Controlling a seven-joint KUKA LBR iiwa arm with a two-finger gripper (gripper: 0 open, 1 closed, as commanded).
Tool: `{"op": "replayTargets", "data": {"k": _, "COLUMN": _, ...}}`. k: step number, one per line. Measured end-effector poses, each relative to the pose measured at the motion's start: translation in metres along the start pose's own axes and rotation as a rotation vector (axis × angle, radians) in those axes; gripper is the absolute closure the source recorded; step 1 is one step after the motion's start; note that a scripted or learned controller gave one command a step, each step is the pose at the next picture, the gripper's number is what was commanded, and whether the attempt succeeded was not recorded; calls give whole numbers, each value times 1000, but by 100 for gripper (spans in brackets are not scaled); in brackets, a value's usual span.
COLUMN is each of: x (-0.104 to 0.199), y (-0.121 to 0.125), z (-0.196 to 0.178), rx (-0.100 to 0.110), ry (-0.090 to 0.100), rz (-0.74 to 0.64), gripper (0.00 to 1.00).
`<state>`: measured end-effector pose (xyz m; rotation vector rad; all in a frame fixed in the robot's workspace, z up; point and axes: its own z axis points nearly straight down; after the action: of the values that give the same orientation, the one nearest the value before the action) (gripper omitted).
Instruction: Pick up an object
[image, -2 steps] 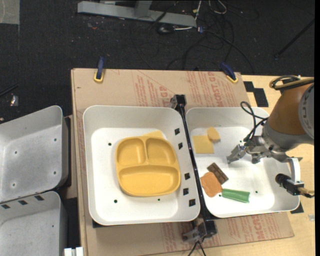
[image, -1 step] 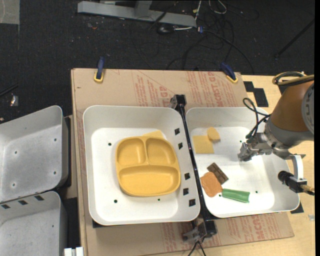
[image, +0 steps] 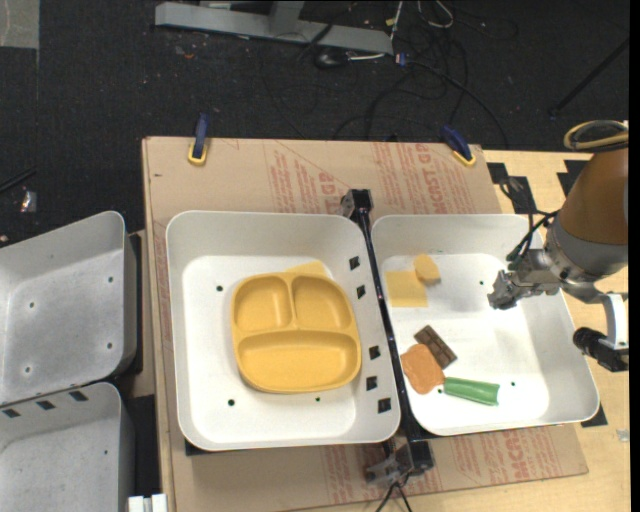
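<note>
Grey and orange, the arm reaches in from the right and hangs its two-finger claw low over the right-hand shallow white plastic bin, near that bin's upper right part. Whether the claw is spread or closed I cannot tell, since its tip is small and dark against the white floor; nothing shows between its tips.

Left of the claw, and well apart from it, lie a small orange-yellow block and, touching it on the lower left, a flat pale yellow square piece. Below and to the left of the claw sits a dark brown rectangular bar, tilted, with a flat orange rounded piece just beside it on the lower left; the two appear to touch. Straight below the claw, near the bin's lower edge, a green oblong piece lies on its side, just right of the orange piece. None of these touches the claw.

Far to the claw's left, past the black divider between the bins, the left-hand white bin holds a yellow plastic divided tray with three compartments, lying flat. Both bins rest on a brown cardboard sheet held by two yellow-and-blue clamps at its far edge.
</note>
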<state>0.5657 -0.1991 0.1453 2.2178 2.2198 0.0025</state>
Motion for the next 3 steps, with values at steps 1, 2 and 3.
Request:
{"op": "replayTargets", "data": {"k": 1, "x": -6, "y": 1, "z": -63, "rx": -3, "ry": -1, "rz": -1, "gripper": 100}}
{"op": "replayTargets", "data": {"k": 2, "x": -7, "y": 5, "z": -106, "rx": -2, "ry": -1, "rz": -2, "gripper": 100}}
{"op": "replayTargets", "data": {"k": 3, "x": 42, "y": 10, "z": -111, "rx": 3, "ry": 2, "rz": -6, "gripper": 100}}
